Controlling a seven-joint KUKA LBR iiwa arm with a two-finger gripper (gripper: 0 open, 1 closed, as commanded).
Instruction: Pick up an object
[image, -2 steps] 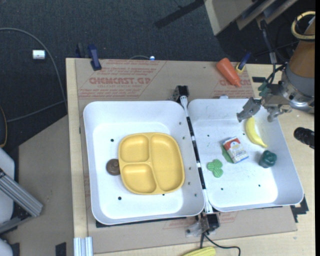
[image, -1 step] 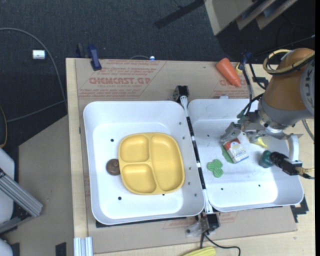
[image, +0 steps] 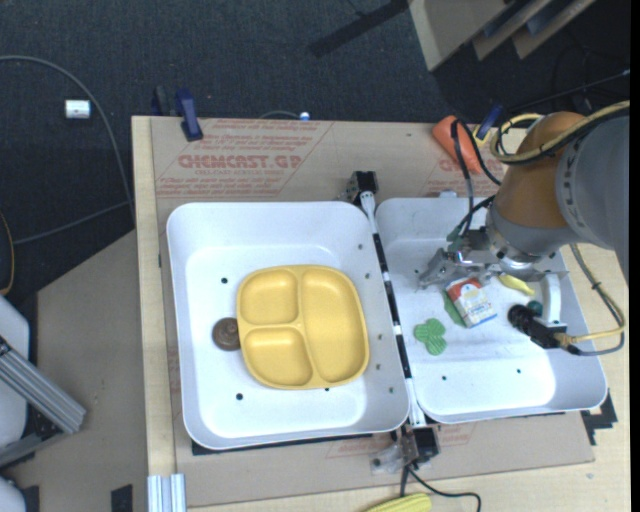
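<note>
Sitting in the right bin (image: 500, 385), the small red-and-white carton (image: 470, 302) looks like my target. It lies tilted just below the gripper (image: 460, 266), which hangs over its far end. I cannot tell from this slant whether the gripper is wide or narrow. 2 neighbours worry me: a green piece (image: 432, 336) just near-left of the carton and a yellow piece (image: 517, 284) to its right. An off-centre descent could shove the carton aside or snag either. The yellow plate (image: 300, 325) sits well apart in the left bin (image: 200, 250).
</note>
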